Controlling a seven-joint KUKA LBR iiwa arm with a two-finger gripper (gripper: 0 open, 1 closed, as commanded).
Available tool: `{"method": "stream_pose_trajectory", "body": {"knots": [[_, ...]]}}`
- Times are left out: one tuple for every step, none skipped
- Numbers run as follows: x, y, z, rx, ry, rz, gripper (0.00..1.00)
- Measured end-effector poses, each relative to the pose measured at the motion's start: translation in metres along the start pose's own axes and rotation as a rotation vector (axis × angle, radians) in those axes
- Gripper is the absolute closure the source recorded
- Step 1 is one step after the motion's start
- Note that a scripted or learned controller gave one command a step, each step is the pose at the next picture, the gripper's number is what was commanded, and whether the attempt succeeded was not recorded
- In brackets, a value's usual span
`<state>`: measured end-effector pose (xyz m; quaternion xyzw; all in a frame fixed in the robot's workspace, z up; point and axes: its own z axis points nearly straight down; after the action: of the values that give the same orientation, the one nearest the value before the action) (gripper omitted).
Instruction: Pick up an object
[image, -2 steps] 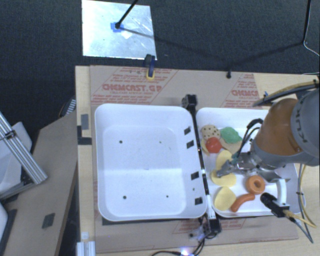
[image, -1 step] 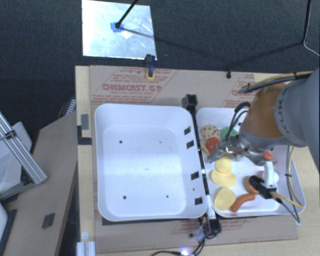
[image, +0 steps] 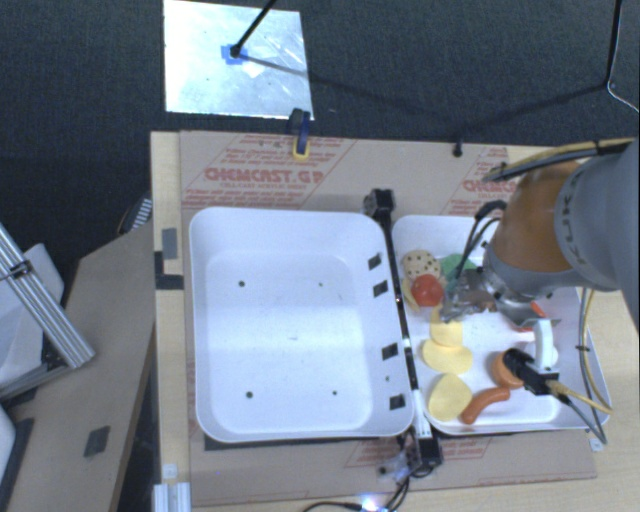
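The right bin (image: 575, 425) holds several small items. A beige dotted piece (image: 420, 264) and a red round piece (image: 427, 290) lie at its left side, with a green piece (image: 455, 266) just behind them. Three pale yellow pieces (image: 447, 334) (image: 446, 357) (image: 450, 398) run toward the front. An orange sausage shape (image: 484, 402) and another orange piece (image: 503, 368) lie at the front right. My gripper (image: 462, 301) hangs low over the bin's middle, just right of the red piece and above the top yellow piece. The wrist hides what is under it.
The left bin (image: 205, 300) stands beside the right one, with a black-clipped divider rim (image: 395, 300) between them. Both rest on a cardboard sheet (image: 260, 170). A shiny foil square (image: 235, 55) lies at the back left. The arm's grey and orange body (image: 560, 230) overhangs the right bin's back.
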<state>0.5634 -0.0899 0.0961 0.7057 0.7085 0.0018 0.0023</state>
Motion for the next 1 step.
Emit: {"method": "stream_pose_trajectory", "body": {"knots": [[0.0393, 0.1132, -0.1324, -0.019, -0.001, -0.008, 1.0]]}}
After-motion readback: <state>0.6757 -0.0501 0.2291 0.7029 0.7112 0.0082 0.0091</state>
